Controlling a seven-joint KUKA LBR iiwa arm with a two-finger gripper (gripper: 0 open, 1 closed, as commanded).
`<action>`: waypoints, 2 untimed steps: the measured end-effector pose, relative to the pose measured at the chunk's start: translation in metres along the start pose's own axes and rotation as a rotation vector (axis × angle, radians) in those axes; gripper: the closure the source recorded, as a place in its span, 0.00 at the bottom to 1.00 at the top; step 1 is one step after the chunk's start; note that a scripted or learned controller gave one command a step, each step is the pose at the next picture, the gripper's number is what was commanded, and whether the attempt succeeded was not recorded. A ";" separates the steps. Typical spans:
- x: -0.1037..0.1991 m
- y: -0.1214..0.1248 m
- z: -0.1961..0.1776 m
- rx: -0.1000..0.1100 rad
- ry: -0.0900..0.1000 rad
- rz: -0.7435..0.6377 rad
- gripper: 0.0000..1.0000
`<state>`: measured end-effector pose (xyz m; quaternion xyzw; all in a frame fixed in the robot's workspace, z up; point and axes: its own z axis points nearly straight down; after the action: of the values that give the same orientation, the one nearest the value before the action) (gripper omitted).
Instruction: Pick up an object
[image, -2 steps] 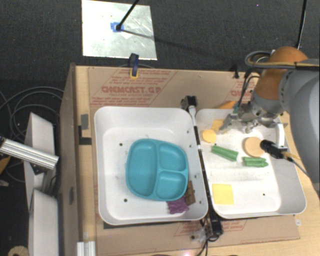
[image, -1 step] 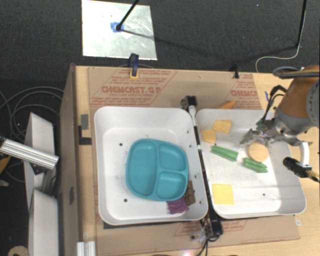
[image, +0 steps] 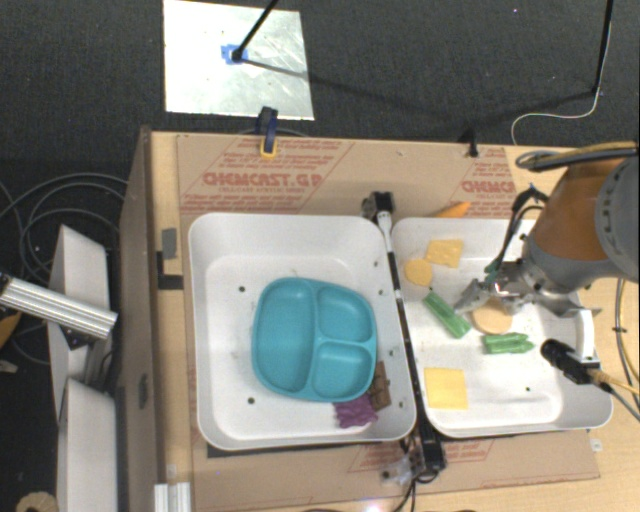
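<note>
Near edge first: yellow square slice (image: 445, 387) lies flat at 6 o'clock in the right bin (image: 520, 420). Thin and flush to the floor, so we expect fingers to skate over it. Poor target.

Left bin (image: 225, 330) holds a teal divided plate (image: 315, 338); a purple piece (image: 352, 412) and a brown piece (image: 381, 390) sit at its 5 o'clock, jammed against the wall between the bins. Awkward access.

Mid right bin: green pod (image: 507, 343) at about 3 o'clock of centre, green stick (image: 446, 314) at 9 o'clock. Both look like light, rigid toy food, probably slick plastic. Narrow enough to pinch across the short axis at mid-length.

Gripper (image: 490, 296) sits just above the tan round piece (image: 491, 320), between the two green items. We can't tell from this angle whether its tips are spread or closed, and nothing is visibly between them.

We judge the tan round piece as the target: light, stiff, low dome, likely slippery. Take it across the diameter, low on the rim.

Farther back: yellow round (image: 419, 271) and yellow wedge (image: 445, 251) at 11 o'clock, an orange piece (image: 453, 210) outside the far rim.
</note>
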<state>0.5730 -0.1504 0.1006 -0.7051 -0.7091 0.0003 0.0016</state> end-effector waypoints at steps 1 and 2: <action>0.052 0.003 0.011 -0.020 -0.011 -0.001 0.00; 0.048 -0.002 0.010 -0.024 -0.006 0.001 0.00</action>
<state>0.5705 -0.1028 0.0908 -0.7054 -0.7087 -0.0060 -0.0091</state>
